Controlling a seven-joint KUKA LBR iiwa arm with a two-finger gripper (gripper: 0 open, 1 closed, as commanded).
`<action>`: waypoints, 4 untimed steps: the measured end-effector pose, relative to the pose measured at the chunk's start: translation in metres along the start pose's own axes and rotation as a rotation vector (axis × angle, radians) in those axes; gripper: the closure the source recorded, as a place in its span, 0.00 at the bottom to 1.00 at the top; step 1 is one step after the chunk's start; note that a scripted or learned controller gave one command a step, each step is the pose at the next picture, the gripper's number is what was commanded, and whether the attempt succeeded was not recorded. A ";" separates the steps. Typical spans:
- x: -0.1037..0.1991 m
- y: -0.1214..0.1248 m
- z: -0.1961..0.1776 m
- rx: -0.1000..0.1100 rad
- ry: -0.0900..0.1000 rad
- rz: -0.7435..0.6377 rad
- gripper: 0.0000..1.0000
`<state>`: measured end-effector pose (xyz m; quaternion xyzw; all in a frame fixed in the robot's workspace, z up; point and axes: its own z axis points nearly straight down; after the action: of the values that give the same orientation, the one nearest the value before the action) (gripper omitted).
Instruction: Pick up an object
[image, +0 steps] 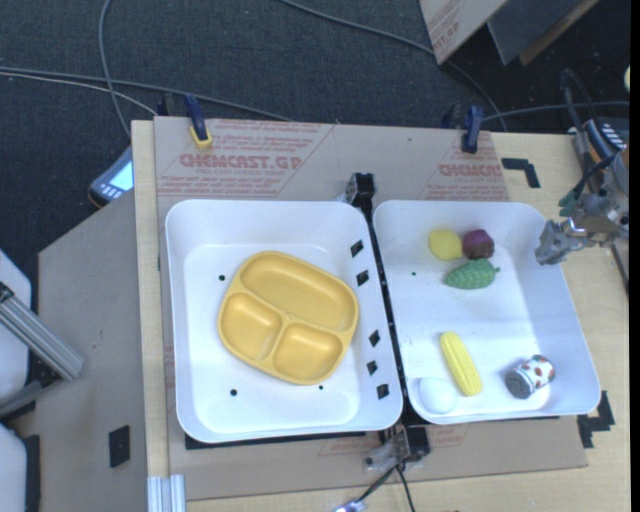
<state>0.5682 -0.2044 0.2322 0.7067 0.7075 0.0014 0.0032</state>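
Beside right bin (560, 300) rim: gripper (556, 244), finger state unclear. Toy corn (460, 363) light, rigid, slick; grasp mid-length.

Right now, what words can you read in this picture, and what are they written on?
"CHEMCAST GP" in red, on the brown board behind the left bin.
A fainter red copy on the same board behind the right bin, partly blurred.
Smaller red lines beneath both: too small to read.

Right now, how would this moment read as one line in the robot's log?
task: pick up an object | hand: over right bin's far right rim, holding nothing | nearest: purple fruit, green fruit | left bin: yellow tray
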 end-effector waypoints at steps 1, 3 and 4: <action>0.054 -0.006 0.006 0.009 0.006 -0.005 1.00; 0.165 0.015 0.014 0.005 0.005 -0.006 1.00; 0.226 0.007 0.013 0.009 0.006 -0.006 1.00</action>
<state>0.5751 0.0217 0.2190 0.7044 0.7098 0.0002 -0.0021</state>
